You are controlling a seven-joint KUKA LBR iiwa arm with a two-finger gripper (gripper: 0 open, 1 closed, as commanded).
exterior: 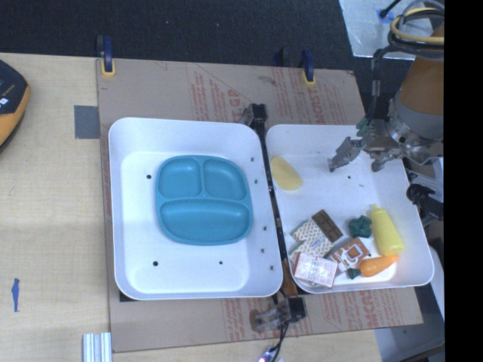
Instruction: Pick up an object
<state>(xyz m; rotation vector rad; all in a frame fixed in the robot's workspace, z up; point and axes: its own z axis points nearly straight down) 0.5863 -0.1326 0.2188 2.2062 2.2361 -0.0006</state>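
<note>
My gripper hangs over the upper part of the right bin, its two fingers spread open with nothing between them. Loose objects lie in that bin. A pale yellow piece rests near the left wall, well left of the gripper. Toward the front are a yellow bottle, an orange carrot, a small green item, a brown bar, a checkered cracker and two printed packets.
The left bin holds a blue divided plate. A black clip sits where the two bins meet at the back. A yellow-black device lies at the bench's far left edge.
</note>
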